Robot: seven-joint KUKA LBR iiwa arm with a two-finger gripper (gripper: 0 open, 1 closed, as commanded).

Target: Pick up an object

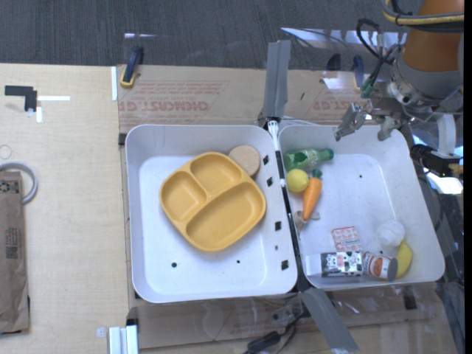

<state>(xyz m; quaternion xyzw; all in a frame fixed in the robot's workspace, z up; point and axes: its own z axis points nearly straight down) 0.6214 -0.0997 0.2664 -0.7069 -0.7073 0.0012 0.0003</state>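
Note:
My gripper hangs above the far rim of the right bin, its two fingers spread apart with nothing between them. Below it in that bin lie a green bottle, a yellow lemon and an orange carrot near the left wall. A small printed packet lies further forward. Along the front wall sit a dark labelled box, an orange-capped jar, a banana and a pale white piece.
The left bin holds a yellow divided plate with a tan round disc at its far edge. A grey divider post rises between the bins. Cardboard lies behind them, and a brown bag sits at the far left.

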